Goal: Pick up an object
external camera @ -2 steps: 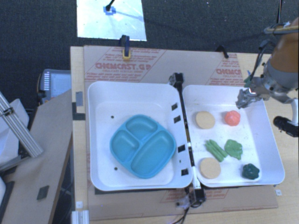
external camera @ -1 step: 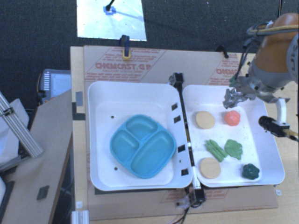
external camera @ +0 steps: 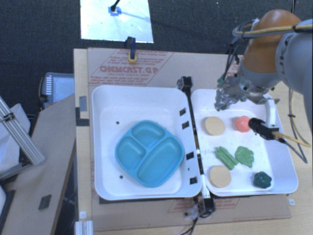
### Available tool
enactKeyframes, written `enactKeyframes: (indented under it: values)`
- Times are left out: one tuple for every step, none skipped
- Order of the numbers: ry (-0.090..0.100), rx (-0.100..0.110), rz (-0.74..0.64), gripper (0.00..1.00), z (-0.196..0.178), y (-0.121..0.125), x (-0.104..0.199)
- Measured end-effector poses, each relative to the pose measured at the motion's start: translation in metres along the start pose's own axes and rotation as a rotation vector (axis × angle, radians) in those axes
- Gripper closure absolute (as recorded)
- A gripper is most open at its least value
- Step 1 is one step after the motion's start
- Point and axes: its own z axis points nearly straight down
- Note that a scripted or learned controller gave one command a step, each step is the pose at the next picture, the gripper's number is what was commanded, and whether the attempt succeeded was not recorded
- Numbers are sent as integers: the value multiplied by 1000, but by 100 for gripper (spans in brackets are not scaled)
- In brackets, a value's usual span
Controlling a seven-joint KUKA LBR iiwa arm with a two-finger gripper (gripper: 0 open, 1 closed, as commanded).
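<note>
1. The right-hand white bin [external camera: 286, 180] holds the candidates for picking: two tan round discs, one near the middle [external camera: 214, 126] and one toward the front [external camera: 219, 176]; an orange-red round piece [external camera: 241, 124]; a green ridged strip [external camera: 225, 156]; a light green leafy piece [external camera: 244, 156]; and a dark green lump [external camera: 262, 180] at the front right corner.
2. The gripper [external camera: 224, 102] hangs over the back of that bin, just behind the nearer tan disc. At this slant I cannot tell how the claw is set, and nothing is seen in it.
3. Judging by look, these are small toy-food pieces, so probably light and fairly stiff, with smooth, somewhat slippery surfaces.
4. The tan discs lie flat and low, so a pinch would need to close across the rim from above; that leaves little to bite on.
5. The orange-red piece looks rounded and could roll away from a pinch that is off centre.
6. The green strip offers a narrow width to close across, likely the easiest hold.
7. The left-hand white bin [external camera: 105, 102] bears a blue divided plate [external camera: 149, 153] with three compartments.
8. The cardboard sheet [external camera: 161, 65] behind the bins carries red print reading roughly "CHEMCAST", with trailing characters too blurred to make out.
</note>
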Motion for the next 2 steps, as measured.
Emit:
enactKeyframes:
  values:
    - [0, 0, 1, 100, -12, 8, 55]
    - [1, -1, -1, 100, -11, 18, 118]
